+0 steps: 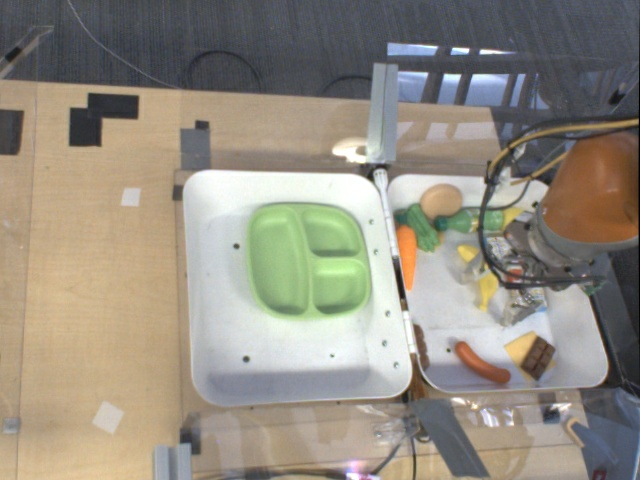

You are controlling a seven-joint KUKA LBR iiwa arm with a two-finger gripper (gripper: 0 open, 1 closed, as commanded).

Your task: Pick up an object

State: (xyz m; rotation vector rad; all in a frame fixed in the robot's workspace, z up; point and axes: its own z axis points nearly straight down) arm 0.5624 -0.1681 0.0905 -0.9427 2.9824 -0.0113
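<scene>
You're looking down on the wooden bench (90, 308), pale and flat, with two shallow white bins side by side on it: the left bin (215, 368), the right bin (590, 363). Black patches (100, 116) mark your bench's far-left corner.

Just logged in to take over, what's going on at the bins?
The arm is reaching into the right bin, its gripper low among the toy food near a yellow piece. A carrot, egg and sausage lie loose. The left bin holds a green divided plate.
</scene>
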